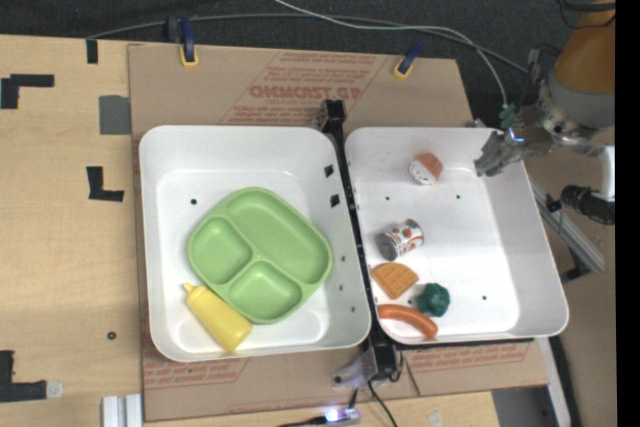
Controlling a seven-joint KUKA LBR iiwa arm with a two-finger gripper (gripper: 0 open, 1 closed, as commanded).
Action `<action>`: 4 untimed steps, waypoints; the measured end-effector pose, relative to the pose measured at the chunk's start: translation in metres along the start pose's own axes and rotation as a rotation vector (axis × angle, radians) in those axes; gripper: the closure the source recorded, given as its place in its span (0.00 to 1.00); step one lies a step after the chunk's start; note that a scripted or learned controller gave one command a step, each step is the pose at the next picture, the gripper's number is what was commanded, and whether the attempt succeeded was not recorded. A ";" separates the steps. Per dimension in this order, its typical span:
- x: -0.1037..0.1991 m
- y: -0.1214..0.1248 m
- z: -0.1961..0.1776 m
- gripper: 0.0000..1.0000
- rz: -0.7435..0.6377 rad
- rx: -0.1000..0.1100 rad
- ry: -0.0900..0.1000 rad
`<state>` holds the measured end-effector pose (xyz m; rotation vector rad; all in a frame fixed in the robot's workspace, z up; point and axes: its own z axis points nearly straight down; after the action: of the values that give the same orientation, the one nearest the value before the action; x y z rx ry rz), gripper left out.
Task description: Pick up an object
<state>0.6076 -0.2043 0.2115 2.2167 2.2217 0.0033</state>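
the end effector (493, 158) hovers at the right bin's (520, 245) far right corner, its state impossible to tell; a small can (401, 239) lies mid-bin.

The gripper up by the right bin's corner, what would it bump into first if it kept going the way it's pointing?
Probably the small pink-and-white toy. The gripper points down-left into the right bin, though depth is hard to judge.

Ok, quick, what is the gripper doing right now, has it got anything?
Gripper: at the right bin's upper right rim, nothing seen in it; open or closed cannot be told.
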 end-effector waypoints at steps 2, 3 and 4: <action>0.047 -0.001 -0.046 1.00 -0.003 0.004 0.002; 0.093 -0.007 -0.034 1.00 -0.002 0.007 0.002; 0.144 -0.003 -0.025 1.00 -0.003 0.006 0.001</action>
<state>0.6045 -0.0604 0.2365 2.2171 2.2284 -0.0021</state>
